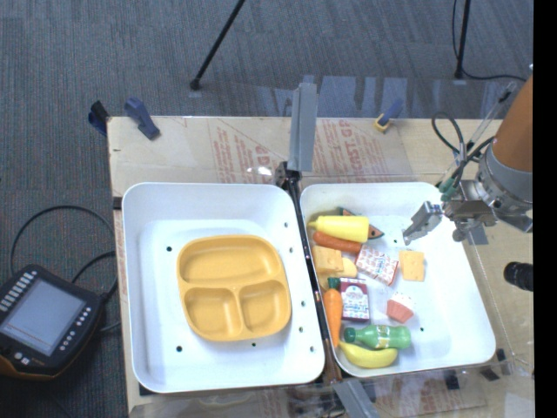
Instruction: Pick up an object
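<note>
The tool [435, 220], its jaws spread and holding nothing, hovers over the far right of the right bin [477, 320], with the nearest pick, a flat orange cracker [412, 266], lying just near and left of it among the toy food.

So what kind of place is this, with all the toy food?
Most likely a robotics lab test bench. A robot arm reaches over two white bins, one holding a yellow divided plate, the other plastic play food. A handheld control pendant lies on the carpet, beside tripod legs.
</note>
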`<act>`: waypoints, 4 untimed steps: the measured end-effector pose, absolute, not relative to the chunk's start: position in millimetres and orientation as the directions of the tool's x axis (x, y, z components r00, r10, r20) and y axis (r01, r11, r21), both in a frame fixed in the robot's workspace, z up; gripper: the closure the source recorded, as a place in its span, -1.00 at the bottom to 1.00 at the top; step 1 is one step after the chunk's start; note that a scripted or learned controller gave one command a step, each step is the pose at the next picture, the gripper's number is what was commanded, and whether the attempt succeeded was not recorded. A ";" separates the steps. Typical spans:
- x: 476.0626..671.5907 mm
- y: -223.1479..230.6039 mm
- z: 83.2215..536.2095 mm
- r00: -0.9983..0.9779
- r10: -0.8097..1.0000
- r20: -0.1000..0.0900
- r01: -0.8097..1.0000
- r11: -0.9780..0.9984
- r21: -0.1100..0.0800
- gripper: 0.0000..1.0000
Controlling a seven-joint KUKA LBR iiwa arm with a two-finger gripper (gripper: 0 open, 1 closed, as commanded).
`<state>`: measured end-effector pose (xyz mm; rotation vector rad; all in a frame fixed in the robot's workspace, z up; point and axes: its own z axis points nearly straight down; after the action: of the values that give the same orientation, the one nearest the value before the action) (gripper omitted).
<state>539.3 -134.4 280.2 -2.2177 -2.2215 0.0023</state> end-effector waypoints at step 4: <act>537.0 -60.7 188.0 -0.441 0.897 0.001 0.897 0.441 0.001 1.00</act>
<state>537.0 -60.7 188.0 -1.6603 -2.6666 -0.0026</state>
